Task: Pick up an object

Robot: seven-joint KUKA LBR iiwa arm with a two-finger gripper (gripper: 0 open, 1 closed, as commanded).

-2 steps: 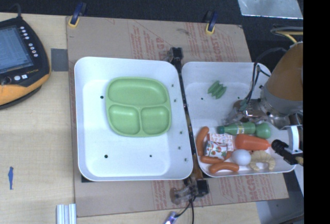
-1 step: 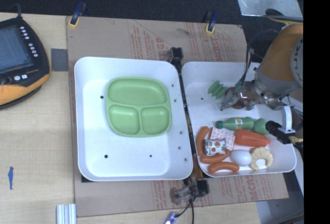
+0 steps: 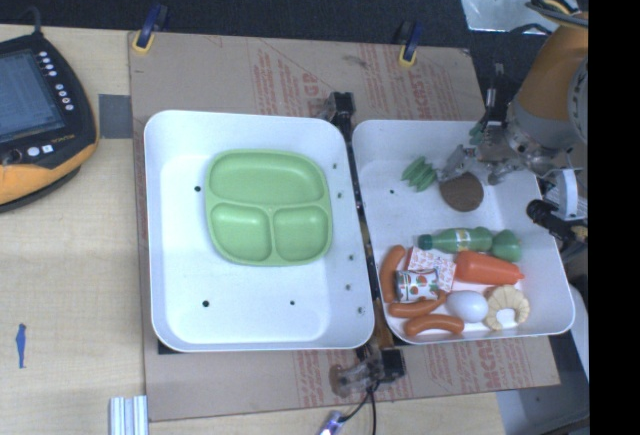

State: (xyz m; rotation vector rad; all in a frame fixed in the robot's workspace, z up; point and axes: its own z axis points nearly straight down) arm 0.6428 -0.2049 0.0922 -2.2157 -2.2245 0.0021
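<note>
One brown disc (image 3: 462,191) under end effector (image 3: 481,160)

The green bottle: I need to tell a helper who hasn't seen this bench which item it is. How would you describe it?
Look in the right-hand white bin, at the pile of toy food in its near half. The green bottle lies on its side along the top of that pile, just above the orange carrot. It alone has a white label and a round dark green end.
</note>
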